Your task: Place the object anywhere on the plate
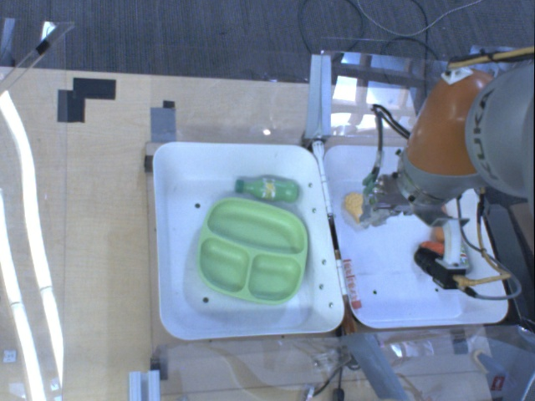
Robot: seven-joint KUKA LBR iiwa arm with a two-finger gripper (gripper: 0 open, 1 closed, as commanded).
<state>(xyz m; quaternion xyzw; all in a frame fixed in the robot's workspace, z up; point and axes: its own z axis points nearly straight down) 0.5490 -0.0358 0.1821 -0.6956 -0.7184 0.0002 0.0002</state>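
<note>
A green divided plate (pixel 252 251) lies in the left white bin (pixel 175 224). A small green bottle (pixel 268 190) lies on its side just beyond the plate's far rim. In the right bin (pixel 393 295), a small yellow object (pixel 354 205) rests near the left wall. My gripper (pixel 374 205) hangs low right beside the yellow object, on its right and touching or nearly touching it. The arm's body covers the gripper's far side.
A small orange object (pixel 435 246) lies in the right bin to the right of the gripper, partly hidden by the wrist hardware. The raised divider (pixel 328 224) between the two bins runs just left of the yellow object. A metal frame (pixel 318 98) stands behind the bins.
</note>
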